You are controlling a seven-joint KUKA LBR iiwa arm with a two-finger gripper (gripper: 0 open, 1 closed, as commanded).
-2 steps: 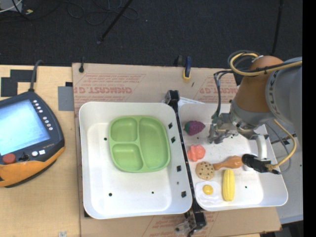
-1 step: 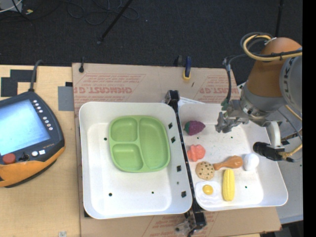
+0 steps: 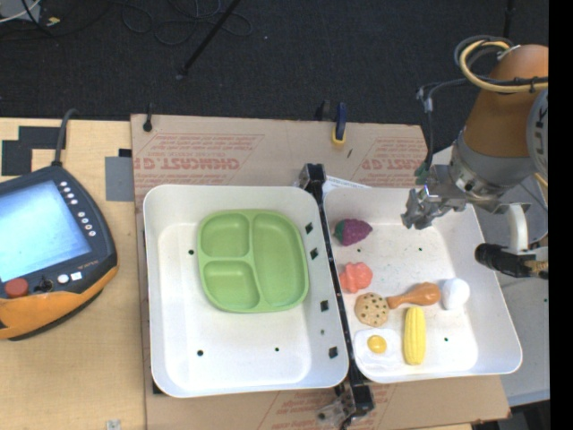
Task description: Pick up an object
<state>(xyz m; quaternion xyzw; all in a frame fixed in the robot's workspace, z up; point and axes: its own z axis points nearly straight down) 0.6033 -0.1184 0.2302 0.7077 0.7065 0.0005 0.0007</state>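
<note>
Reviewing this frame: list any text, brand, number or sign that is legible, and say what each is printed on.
Red printed lettering on the cardboard sheet behind the bins, appearing upside down: too blurred to read reliably.
More red print on the cardboard at the bottom edge, in front of the bins: too small to read.
Handheld control pendant on the left: its screen is washed out and its button markings are too small to read.
No text visible on the bins, green divided plate or toy foods.

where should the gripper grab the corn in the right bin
Grip the corn across its middle from straight above, fingers closing on its long left and right sides. It lies flat and lengthwise; the fried egg is close on its left and the drumstick sits above.
</note>
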